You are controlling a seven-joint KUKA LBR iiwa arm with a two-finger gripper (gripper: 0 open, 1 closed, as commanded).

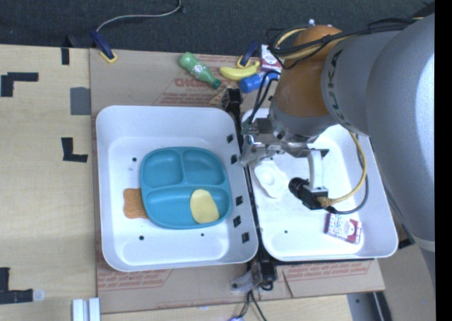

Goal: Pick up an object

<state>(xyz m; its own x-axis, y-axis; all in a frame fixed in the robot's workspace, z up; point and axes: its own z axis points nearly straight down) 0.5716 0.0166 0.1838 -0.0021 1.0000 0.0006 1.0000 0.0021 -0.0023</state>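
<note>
My gripper (274, 152) hangs low over the left part of the right bin (374, 242), under the orange wrist band. Just below it a small white object (267, 180) lies on the bin floor; whether the gripper touches it I cannot tell. A red and white packet (343, 228) rests near the right bin's front right corner. In the left bin (113, 242) sits a blue divided plate (176, 178) with a yellow piece (205, 207) in its front right compartment. A brown-orange piece (132, 203) pokes out from under the plate's left edge.
Behind the bins on the cardboard lie a green bottle (198, 70), a yellow banana (238, 71) and a blue item (251, 84). A black fitting with a yellow cable (305, 192) hangs from the arm over the right bin. The grey arm covers the right bin's far right side.
</note>
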